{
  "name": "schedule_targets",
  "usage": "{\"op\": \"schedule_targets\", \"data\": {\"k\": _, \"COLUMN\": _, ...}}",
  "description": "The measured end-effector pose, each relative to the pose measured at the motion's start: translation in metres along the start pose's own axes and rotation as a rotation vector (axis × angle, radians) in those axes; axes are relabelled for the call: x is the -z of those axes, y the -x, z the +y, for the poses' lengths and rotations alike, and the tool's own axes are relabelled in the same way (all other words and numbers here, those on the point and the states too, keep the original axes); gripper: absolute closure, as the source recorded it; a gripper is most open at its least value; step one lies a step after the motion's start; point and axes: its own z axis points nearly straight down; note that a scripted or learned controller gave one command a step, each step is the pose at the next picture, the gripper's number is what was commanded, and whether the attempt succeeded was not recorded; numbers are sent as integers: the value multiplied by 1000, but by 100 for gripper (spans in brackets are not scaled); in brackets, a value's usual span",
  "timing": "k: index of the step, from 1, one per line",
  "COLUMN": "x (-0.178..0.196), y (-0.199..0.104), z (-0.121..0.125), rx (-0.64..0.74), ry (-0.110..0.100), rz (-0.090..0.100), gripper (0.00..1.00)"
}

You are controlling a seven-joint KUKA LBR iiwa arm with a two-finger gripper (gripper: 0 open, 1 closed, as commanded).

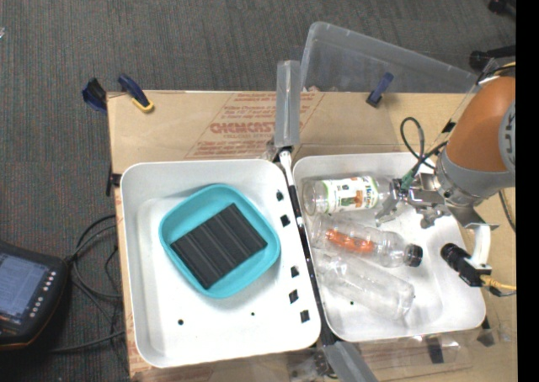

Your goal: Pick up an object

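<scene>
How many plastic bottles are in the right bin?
3. A labelled bottle at the far end by the gripper, an orange-filled bottle in the middle, a clear bottle nearest the camera. None looks hidden.

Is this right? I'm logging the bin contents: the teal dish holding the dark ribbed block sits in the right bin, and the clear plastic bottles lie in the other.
Not quite. The camera view shows the teal dish with the dark ribbed block in the left bin; the clear plastic bottles lie in the right bin.
</scene>
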Motion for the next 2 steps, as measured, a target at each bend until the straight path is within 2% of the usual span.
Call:
{"op": "schedule_targets", "data": {"k": 1, "x": -61, "y": -32, "z": 25, "rx": 100, "ry": 1, "rz": -1, "gripper": 0}}
{"op": "schedule_targets", "data": {"k": 2, "x": -64, "y": -20, "z": 55, "rx": 308, "ry": -43, "rz": 4, "gripper": 0}}
